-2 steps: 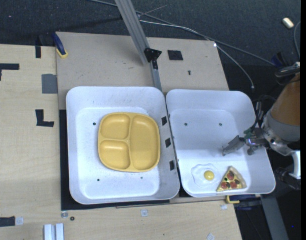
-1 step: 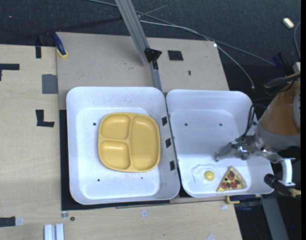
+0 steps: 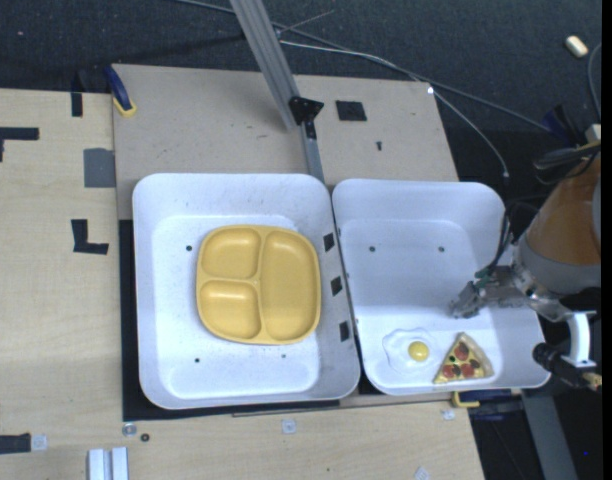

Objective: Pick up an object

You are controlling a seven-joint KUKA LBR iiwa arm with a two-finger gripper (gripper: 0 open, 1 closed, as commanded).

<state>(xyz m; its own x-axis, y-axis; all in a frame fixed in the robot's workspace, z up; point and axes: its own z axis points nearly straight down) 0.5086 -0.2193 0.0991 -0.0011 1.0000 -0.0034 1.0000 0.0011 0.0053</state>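
two shallow white bins sit side by side on the wooden tabletop [image 3: 46,268]. the left bin [image 3: 166,368] holds a single item: a yellow divided plate [image 3: 258,284] with three compartments, lying flat near the bin's middle.

the right bin [image 3: 416,208] holds two small flat toys, both in its near part. a fried egg [image 3: 410,349], white with a yellow yolk, lies close to the near-left corner, and a pizza slice [image 3: 463,359] with red toppings lies just beside it on the right, its tip pointing away from the near wall. the two pieces are near each other, and it cannot be told whether they touch.

the arm comes in from the right, its orange band [image 3: 571,218] above the right bin's far-right side. the end effector [image 3: 472,298] is low over the right bin's floor, near the right wall, a little beyond the pizza slice and apart from it. nothing is seen between its dark fingers, and whether they are released or clenched cannot be told at this size.
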